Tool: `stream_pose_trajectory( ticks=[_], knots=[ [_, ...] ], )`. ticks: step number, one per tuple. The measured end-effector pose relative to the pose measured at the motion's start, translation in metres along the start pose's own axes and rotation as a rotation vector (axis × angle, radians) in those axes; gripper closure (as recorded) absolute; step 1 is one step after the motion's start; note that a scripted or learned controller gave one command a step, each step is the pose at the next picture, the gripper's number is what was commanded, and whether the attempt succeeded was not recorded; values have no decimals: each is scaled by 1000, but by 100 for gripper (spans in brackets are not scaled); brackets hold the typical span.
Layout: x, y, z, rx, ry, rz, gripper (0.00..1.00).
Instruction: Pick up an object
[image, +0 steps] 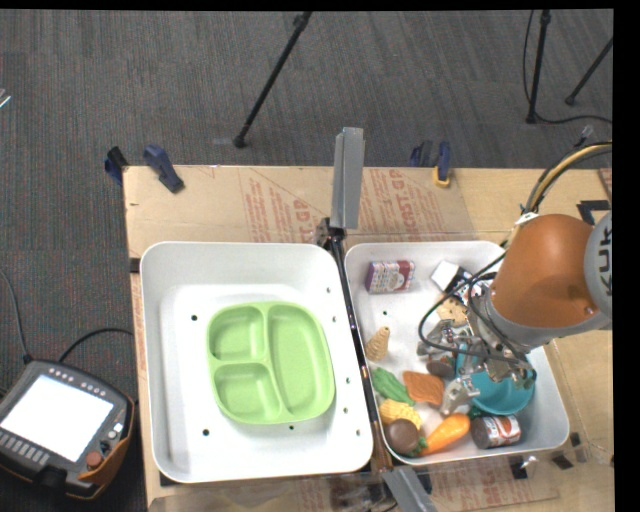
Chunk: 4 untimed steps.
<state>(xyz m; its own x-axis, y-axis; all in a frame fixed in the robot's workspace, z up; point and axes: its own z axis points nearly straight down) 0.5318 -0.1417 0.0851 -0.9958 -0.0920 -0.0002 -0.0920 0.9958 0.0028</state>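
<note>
Tool (470, 385) perhaps over teal bowl (503, 395)

Arm (560, 275): big rounded orange band, glossy, smooth dome shape, sits above wrist. Grey housing at the far right edge with part of dark lettering, "KU" readable. Below the orange band a grey ring-like wrist section, then a cluttered metal end piece. Cables (455, 305): several thin black ones looping loose on the wrist's left side; thicker black and yellow cables arc up behind the arm at upper right. Pincer (470, 385): small, silvery-grey metal parts, dark fittings, a pale finger (458, 393) pointing down; detail too small and blurred to make out screws or markings. No other labels legible on the body.
</note>
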Motion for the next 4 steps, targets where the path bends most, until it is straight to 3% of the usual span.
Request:
stream_pose_trajectory(
  ticks=[1,2,3,4],
  knots=[
    [-18,-14,2,-15,6,-56,0],
    [-4,59,1,-3,5,-176,0],
    [-5,58,-6,-3,8,-176,100],
    [-5,58,-5,-3,8,-177,0]
  ],
)
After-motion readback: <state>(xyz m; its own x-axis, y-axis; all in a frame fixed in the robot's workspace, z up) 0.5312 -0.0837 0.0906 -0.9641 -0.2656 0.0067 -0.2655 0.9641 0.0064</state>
